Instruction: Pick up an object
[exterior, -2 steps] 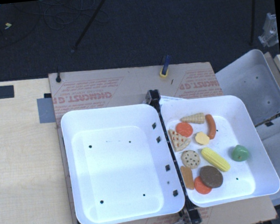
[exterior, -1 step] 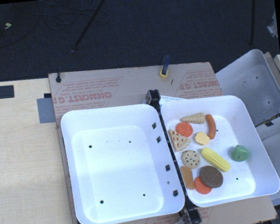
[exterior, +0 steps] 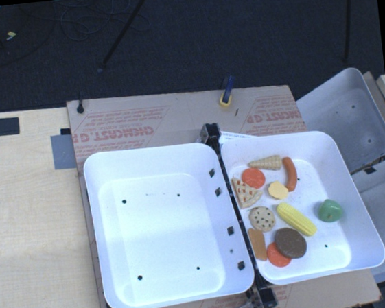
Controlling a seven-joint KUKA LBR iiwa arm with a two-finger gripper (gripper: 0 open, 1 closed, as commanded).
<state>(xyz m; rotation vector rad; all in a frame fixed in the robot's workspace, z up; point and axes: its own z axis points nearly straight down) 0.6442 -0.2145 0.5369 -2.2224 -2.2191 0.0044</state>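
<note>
Toy food [exterior: 279,209] in right bin [exterior: 357,234].

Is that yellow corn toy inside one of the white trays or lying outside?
Inside. The corn lies flat on the floor of the right bin, among the other toy foods.

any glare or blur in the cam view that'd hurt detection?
Camera view: left bin floor has a bright washed-out patch; right bin evenly lit, toy foods like the corn and green piece slightly soft but distinct; background dark.
</note>
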